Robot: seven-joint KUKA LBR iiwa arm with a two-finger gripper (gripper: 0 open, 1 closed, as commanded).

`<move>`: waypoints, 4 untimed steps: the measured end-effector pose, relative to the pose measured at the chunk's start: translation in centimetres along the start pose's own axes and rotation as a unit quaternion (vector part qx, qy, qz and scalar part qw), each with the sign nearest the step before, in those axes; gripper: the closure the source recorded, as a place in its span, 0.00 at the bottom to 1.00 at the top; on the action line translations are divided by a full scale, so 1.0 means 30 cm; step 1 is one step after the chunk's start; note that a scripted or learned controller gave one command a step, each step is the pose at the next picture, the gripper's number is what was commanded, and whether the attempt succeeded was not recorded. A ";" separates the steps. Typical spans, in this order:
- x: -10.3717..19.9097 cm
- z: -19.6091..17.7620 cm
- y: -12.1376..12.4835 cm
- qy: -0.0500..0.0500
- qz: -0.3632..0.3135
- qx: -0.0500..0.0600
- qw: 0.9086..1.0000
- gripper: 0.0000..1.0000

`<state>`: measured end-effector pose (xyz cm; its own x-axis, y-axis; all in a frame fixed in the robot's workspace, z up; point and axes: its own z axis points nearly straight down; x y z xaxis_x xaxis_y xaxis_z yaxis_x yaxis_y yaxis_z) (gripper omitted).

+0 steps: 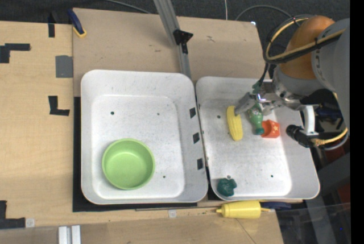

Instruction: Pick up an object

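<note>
My gripper [255,105] hangs over the right bin [250,169], near its upper middle, with its fingers spread open. Just below its tips lies a small green object [256,119], touching or nearly touching them; nothing is clamped between the fingers. A red-orange object [271,129] lies against the green one on its right. To the gripper's lower left lies a yellow corn-like piece [234,124]. A dark green toy [227,186] sits at the right bin's front left corner.
The left bin [136,95] holds a light green bowl [128,164] at its front left. A yellow bottle [242,210] lies on the bench just in front of the right bin. A metal pole [165,1] slants up behind the bins.
</note>
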<state>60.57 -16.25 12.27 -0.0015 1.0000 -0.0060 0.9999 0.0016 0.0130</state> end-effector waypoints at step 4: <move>0.208 -0.344 0.042 0.003 -0.002 0.007 1.000 1.00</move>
<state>61.67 -9.95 22.56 -0.0060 1.0000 0.0008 1.0000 0.0060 -0.0017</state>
